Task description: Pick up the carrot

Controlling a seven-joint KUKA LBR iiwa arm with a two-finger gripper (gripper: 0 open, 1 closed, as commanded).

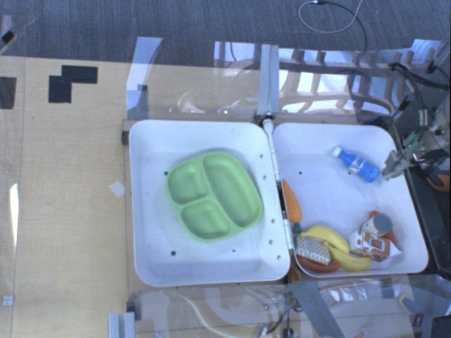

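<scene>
1. Camera view, seen from above at a slant: pale wooden tabletop (pixel 63 189) carrying two shallow white bins side by side, left bin (pixel 151 259) and right bin (pixel 317 146), meeting along a thin central divider.
2. In the left bin: a green divided plate (pixel 213 196) with three compartments, lying flat near the middle and slightly turned.
3. In the right bin, hard against the left wall beside the divider: the carrot (pixel 291 201), orange, lying lengthwise with its thin end pointing toward the far side, untouched by the arm.
4. Just below the carrot, in the near-left corner: a yellow banana (pixel 337 243) curving along the front wall, with a small patterned packet (pixel 312 250) touching its left side.
5. Right of the banana: a small carton (pixel 375 239) with orange and white print, tipped over.
6. Toward the far right of the same bin: a blue bottle (pixel 358 165) with a white cap, lying on its side.
7. At the right rim of the right bin: the gripper (pixel 394 166), just beside the blue bottle and well apart from the carrot; too small and too blurred, so cannot tell whether the fingers are spread or pressed together.
</scene>
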